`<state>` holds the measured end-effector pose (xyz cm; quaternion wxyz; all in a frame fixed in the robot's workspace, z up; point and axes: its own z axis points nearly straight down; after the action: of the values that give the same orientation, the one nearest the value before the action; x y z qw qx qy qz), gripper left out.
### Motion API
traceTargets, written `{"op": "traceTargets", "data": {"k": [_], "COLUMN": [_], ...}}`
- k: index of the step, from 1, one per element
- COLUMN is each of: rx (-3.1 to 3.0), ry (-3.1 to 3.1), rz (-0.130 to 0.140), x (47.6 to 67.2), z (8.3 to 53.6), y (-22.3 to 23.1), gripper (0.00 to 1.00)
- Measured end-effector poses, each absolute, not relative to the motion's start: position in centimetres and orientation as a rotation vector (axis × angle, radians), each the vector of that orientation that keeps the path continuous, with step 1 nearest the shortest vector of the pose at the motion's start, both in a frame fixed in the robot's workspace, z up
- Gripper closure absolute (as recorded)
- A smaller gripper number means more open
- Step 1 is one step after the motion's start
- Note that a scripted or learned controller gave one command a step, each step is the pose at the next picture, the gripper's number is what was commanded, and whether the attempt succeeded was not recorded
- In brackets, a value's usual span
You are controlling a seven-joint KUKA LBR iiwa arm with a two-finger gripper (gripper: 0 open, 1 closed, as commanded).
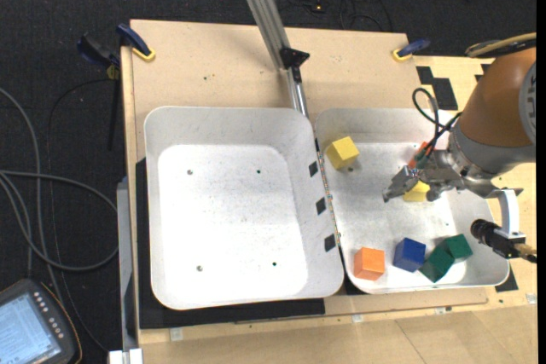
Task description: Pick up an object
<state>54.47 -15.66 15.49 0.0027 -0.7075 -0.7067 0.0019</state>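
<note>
My gripper [413, 191] hangs low in the right bin [375, 128], over its middle right. Its two fingers stand apart, and a small yellow block [417, 194] lies between them, partly hidden by the wrist. The fingers look wider than the block, and I see no grip on it. A larger yellow cube [343, 153] sits to the left, near the bin's inner wall. An orange cube [369, 262], a blue cube [409, 254] and two green blocks [445, 257] lie along the bin's near side.
The left bin [171, 132] stands beside the right one, with the shared rim between them. A slanted metal pole [263, 4] reaches down to the bins' far edge. The arm's grey body and orange band [503, 98] cover the right bin's far right corner.
</note>
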Motion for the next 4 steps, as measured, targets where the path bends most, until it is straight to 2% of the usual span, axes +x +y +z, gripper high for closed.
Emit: {"op": "traceTargets", "data": {"k": [1,2,4], "rx": [-2.219,-2.224,-2.224], "ry": [-2.217,-2.221,-2.228], "rz": [0.005,-0.001,-0.004], "x": [54.3,54.5,55.6], "z": [10.1,11.5,21.1], "y": [-15.6,-15.7,-16.8], "gripper": [0.00,1.00,1.00]}}
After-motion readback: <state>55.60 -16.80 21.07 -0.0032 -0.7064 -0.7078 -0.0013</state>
